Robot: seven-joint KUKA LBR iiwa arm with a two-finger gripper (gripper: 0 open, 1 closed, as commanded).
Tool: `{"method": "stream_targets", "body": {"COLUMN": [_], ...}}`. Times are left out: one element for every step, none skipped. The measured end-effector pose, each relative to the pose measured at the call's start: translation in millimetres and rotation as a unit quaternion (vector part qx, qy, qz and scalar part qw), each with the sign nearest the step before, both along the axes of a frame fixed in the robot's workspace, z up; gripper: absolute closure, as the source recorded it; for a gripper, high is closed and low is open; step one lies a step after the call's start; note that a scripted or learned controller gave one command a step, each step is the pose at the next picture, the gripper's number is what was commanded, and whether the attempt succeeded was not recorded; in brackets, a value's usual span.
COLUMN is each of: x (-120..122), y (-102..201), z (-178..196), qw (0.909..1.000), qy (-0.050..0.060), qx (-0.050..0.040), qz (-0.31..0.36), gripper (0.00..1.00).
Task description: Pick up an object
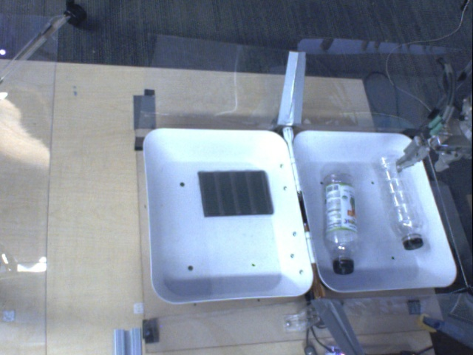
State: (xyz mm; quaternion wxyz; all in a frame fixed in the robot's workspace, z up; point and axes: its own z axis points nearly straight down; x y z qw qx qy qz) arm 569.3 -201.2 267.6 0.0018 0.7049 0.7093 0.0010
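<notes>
Wood-coloured bench [89, 198] fills most of the view, with dark carpet [222, 6] beyond its far edge at twelve o'clock. On it sit two shallow white bins side by side. The left bin [170, 272] is the larger in the frame and carries a dark ribbed mat [235, 193] near its middle. The right bin [369, 279], at about three o'clock from the mat, holds two clear plastic bottles lying on their sides, well apart from each other. The labelled bottle [340, 217] lies in the left half of that bin, its black cap pointing toward six o'clock. The plain bottle [399, 202] lies in the right half, tilted slightly, its black cap also toward six o'clock. The gripper [414, 152] is at the bin's two o'clock corner, just beside the far end of the plain bottle; how wide it stands cannot be told from here.
</notes>
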Motion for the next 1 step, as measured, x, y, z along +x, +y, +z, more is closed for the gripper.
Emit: {"method": "stream_targets", "body": {"x": [-1.6], "y": [-3.8], "z": [-171.7], "qw": [1.0], "qy": [-0.001], "qx": [0.0], "qz": [-0.003], "gripper": [0.0]}}
